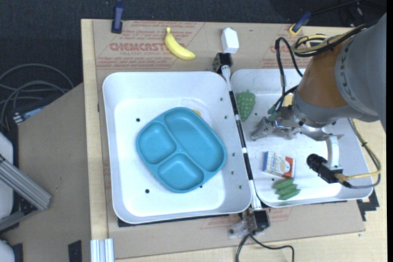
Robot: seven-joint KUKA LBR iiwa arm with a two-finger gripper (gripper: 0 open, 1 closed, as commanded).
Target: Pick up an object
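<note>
Lying in the right white bin (pixel 352 188), a small white and blue carton (pixel 278 164) sits at centre right of the frame, above a green pea pod (pixel 286 189). The metal gripper (pixel 265 126) hovers just above the carton, holding nothing. A blue divided plate (pixel 178 148) fills the left bin (pixel 116 101).

Table (pixel 147 46): a cardboard-brown top with red lettering, on which two shallow white bins are set side by side, the left bin (pixel 116 132) and the right bin (pixel 344 190) touching along their inner rims. A yellow banana (pixel 177 46) is laid on the table behind the left bin. A small white block (pixel 230 40) is placed just behind the junction of the bins.
</note>
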